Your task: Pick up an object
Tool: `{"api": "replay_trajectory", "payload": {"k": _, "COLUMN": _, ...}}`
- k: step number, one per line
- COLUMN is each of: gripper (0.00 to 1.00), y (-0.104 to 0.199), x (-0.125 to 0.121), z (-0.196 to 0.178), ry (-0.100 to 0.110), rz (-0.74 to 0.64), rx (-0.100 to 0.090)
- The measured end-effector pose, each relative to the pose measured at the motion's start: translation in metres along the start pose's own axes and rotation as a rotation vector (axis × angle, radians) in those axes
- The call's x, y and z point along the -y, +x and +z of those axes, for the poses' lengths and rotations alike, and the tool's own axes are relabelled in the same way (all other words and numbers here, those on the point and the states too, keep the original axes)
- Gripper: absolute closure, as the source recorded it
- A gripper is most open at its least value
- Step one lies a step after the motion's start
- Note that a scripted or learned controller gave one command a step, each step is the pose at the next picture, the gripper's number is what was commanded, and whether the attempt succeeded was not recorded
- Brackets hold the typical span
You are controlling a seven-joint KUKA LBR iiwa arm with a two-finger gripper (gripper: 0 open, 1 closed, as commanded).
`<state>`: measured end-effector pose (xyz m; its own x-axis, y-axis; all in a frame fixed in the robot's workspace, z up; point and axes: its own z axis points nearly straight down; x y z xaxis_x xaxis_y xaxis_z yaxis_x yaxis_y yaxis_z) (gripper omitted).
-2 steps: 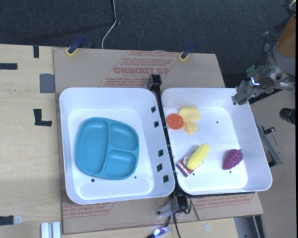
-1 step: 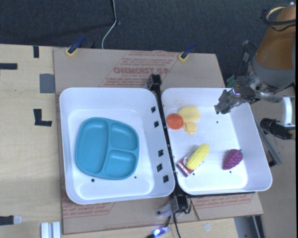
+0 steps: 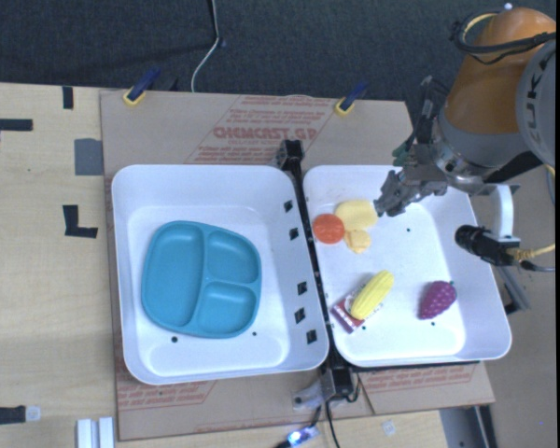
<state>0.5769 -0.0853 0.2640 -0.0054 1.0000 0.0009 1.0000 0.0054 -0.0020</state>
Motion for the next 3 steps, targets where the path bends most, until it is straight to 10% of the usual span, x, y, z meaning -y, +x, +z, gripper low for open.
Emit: {"api": "replay_trajectory", "payload": {"k": 3, "gripper": 1.00, "y": 0.148, "x": 0.035, "z": 0.026, "ry": 0.002, "rz": 0.002, "rx": 0.001}}
